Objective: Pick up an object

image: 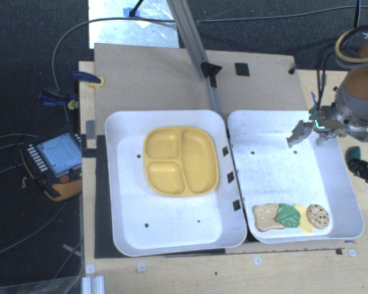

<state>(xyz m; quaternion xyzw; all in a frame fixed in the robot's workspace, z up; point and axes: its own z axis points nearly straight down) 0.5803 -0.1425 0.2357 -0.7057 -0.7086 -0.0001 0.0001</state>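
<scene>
Food pieces — bread slice (265, 217), green leaf (287, 215), cookie (318, 215) — lie in a row along the near edge of the right bin (276, 164). Well beyond them the hand (308, 133) hovers over that bin's far right part, fingers spread, grasping nothing. Left bin (129, 225) carries a yellow divided plate (181, 161).

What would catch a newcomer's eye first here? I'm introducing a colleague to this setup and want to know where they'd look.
Probably the yellow divided plate, sitting alone in the left bin. Next, the small cluster of toy food along the near edge of the right bin: a bread slice, a green leaf and a cookie. The gripper hovers over that bin's far right part, away from the food.
</scene>
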